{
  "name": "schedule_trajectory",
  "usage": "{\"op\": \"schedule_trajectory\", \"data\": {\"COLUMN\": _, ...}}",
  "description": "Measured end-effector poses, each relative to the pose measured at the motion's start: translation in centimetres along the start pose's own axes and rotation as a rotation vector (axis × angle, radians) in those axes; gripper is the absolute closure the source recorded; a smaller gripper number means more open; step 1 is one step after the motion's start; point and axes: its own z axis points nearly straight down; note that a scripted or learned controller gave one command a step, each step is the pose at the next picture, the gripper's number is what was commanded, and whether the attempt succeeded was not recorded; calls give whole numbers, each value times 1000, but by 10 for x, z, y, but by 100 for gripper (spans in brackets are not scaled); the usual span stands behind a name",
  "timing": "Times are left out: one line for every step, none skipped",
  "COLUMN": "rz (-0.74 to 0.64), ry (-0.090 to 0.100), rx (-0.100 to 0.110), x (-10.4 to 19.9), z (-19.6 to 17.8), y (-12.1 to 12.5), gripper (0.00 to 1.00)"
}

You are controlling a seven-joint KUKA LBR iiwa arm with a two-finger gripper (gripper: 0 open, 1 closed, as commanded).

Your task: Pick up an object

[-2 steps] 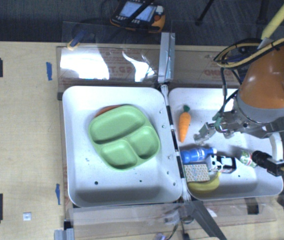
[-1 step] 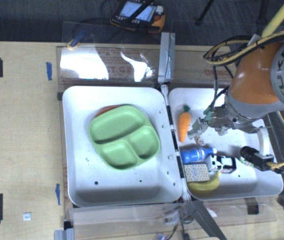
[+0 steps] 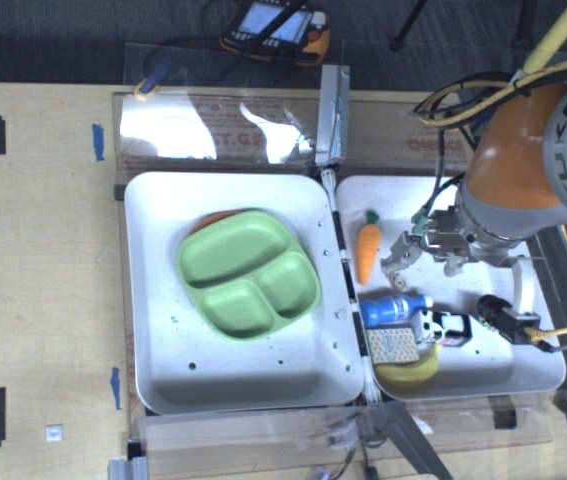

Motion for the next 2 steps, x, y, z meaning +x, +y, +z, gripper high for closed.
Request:
{"op": "schedule_trajectory", "data": {"rz": 0, "ry": 0, "rx": 0, "x": 0, "z": 0, "y": 0, "gripper": 0}}
{"op": "schedule_trajectory", "data": {"rz": 79, "ry": 2, "rx": 5, "x": 5, "z": 0, "y": -13, "gripper": 0}}
